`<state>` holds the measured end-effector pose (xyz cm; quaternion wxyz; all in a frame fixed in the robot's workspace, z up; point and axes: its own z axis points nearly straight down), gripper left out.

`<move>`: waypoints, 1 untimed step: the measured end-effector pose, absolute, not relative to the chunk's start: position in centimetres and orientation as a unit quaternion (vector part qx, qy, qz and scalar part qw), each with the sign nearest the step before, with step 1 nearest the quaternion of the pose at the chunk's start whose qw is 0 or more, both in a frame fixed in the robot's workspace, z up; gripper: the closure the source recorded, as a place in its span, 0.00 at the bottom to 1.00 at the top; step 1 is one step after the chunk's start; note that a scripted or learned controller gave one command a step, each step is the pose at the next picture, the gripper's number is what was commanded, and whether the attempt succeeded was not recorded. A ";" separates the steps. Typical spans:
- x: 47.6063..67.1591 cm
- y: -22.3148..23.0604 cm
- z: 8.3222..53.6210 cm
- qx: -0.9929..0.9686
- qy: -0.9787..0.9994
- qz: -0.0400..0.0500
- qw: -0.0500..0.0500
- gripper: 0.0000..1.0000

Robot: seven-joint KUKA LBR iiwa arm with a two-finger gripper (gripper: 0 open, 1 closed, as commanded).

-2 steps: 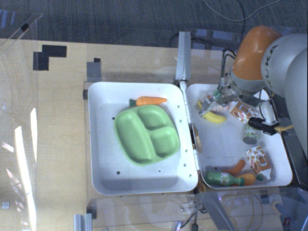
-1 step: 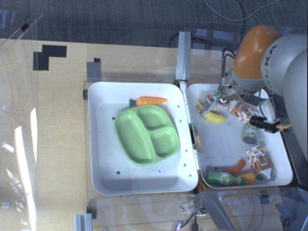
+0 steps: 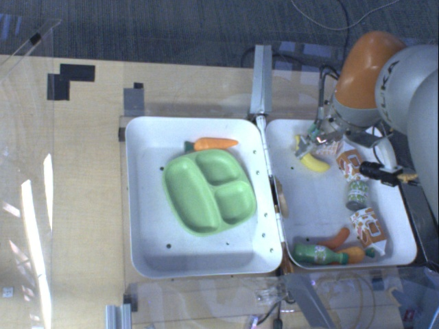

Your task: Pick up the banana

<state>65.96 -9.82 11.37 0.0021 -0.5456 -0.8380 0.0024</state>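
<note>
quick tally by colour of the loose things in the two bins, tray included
Green: 2, the tray and the bottle
Orange: 3, the carrot by the tray and two pieces by the bottle
Yellow: 1, the banana
Orange-and-white cartons: 2
Grey can: 1
Total: 9

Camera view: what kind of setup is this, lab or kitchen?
Likely a robot test lab, not a kitchen: two white bins on a wooden bench, toy food like the banana and carrot, a clear guard panel, loose cable on carpet.
</note>
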 end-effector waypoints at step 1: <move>66.1 -6.1 18.4 -0.636 -0.772 -0.001 -0.002 1.00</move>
